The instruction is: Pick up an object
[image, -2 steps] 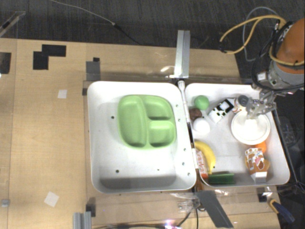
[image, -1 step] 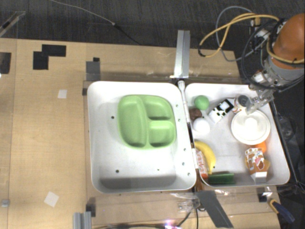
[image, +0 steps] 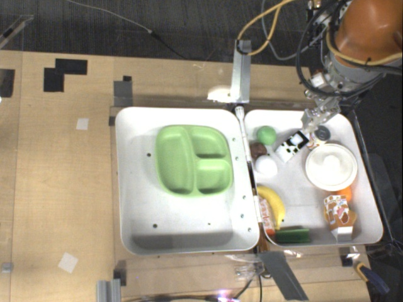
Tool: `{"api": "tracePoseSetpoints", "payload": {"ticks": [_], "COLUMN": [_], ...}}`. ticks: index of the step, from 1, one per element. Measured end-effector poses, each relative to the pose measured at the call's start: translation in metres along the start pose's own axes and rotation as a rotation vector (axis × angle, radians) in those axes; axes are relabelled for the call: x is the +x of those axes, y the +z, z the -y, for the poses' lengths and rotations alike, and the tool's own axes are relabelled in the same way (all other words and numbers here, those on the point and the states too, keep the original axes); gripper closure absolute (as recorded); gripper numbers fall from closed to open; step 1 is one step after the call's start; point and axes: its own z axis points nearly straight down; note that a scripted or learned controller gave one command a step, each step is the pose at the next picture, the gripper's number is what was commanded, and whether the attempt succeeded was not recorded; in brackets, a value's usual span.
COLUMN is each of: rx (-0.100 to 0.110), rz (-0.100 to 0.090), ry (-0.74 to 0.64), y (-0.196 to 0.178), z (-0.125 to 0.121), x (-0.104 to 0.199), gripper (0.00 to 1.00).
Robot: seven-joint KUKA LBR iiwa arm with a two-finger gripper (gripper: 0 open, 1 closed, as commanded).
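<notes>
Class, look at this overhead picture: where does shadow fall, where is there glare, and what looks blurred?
Camera view: shadow pools along the near wall of the left bin; a bright glare patch lies at the foot of the metal post; the white bowl is nearly washed out; the gripper looks soft and hard to read.

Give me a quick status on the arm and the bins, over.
Gripper above right bin's far edge, nothing seen held. Nearest: black-and-white block, white bowl. Banana, green ball crowded along the divider. Green tray alone in left bin.
</notes>
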Motion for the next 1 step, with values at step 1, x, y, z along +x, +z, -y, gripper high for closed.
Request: {"api": "tracePoseSetpoints", "payload": {"ticks": [1], "rx": [-0.005], "rz": [-0.003], "ry": [-0.056], "y": [-0.0274], "z": [-0.0195], "x": [0.0808], "gripper": [1.00]}}
